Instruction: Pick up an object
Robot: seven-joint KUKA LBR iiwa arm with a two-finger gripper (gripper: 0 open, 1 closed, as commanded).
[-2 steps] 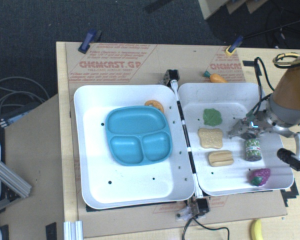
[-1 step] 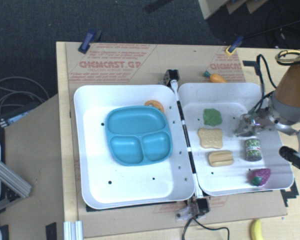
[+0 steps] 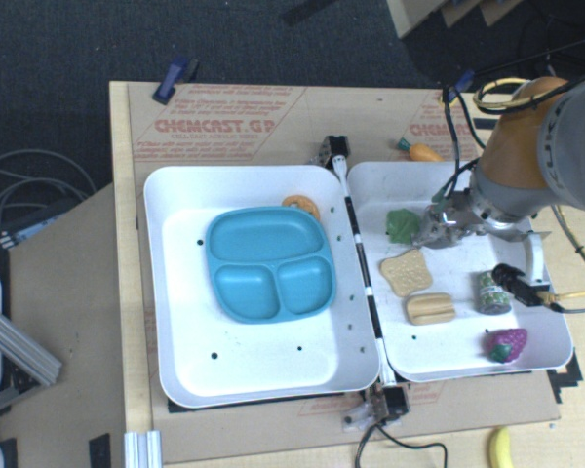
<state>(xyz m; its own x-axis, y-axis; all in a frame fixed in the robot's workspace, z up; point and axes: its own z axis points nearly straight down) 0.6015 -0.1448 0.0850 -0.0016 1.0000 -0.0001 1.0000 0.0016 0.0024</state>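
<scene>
Gripper (image 3: pixel 437 224) low in right white bin (image 3: pixel 556 354), beside crumpled green leafy piece (image 3: pixel 403 225); grip state can't be told. Centre over it before you lift, clear of the tan cracker square (image 3: pixel 407 272).

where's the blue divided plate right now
The blue divided plate lies in the left bin, near its middle, with a small brown round item just beyond its far edge.
</scene>
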